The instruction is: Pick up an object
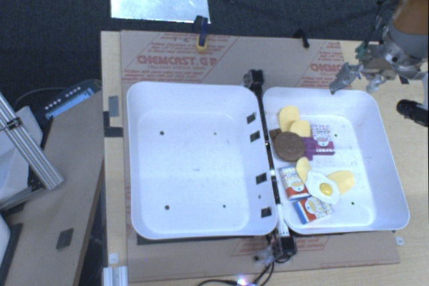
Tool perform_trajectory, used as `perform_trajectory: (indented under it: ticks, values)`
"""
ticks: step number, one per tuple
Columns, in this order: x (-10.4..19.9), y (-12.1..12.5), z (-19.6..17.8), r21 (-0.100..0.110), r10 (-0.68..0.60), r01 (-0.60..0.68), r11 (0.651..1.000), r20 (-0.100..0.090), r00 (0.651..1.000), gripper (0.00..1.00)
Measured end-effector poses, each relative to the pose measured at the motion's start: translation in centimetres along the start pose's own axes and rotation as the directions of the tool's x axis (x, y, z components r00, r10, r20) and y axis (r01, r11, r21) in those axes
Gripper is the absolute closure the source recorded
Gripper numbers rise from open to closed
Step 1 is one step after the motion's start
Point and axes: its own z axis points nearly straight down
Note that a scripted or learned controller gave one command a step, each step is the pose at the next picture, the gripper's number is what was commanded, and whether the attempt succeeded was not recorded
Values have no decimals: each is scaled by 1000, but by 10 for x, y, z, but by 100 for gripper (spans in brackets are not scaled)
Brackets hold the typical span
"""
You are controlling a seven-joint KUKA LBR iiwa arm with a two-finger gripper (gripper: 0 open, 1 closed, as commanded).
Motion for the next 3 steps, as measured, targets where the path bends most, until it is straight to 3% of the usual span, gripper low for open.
perform_trajectory:
  ticks: [1,2,3]
  values:
    - [70,-77,135,19,-4,4,1000,-8,1000,0]
    - [84,-120,162,7,2,-2,1000,-3,1000,0]
    - [83,-116,149,-3,1,-1,1000,0,1000,100]
